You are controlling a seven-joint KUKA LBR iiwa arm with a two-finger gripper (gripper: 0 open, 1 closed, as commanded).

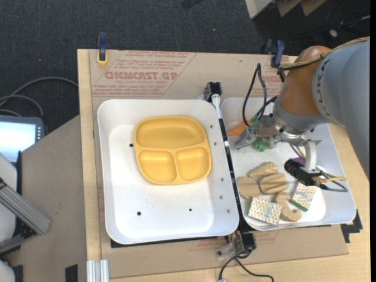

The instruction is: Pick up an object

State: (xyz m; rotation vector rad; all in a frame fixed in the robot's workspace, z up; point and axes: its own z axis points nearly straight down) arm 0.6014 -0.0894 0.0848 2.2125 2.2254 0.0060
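While the gripper (262, 137) is hovering low over the right bin (336, 156), just beside a small green object (259, 145), the arm (329, 81) is hiding its grip. Open or closed cannot be told.

Yellow divided tray (173, 148) sits in the left bin (117, 204) — arm (305, 93) hangs over the right bin (338, 200).

You have a yellow plate (171, 150) with three compartments, lying flat and right side up in the upper middle of the left bin (117, 181). Toward the front of the right bin (339, 184) you will see tan blocks (264, 181) huddled together and touching, with a checked packet (264, 210), a tan ring (289, 214) and a second packet (304, 197) just beside them. Farther back, near that bin's left wall, a small orange piece (235, 130) and a green piece (259, 145) lie close together.
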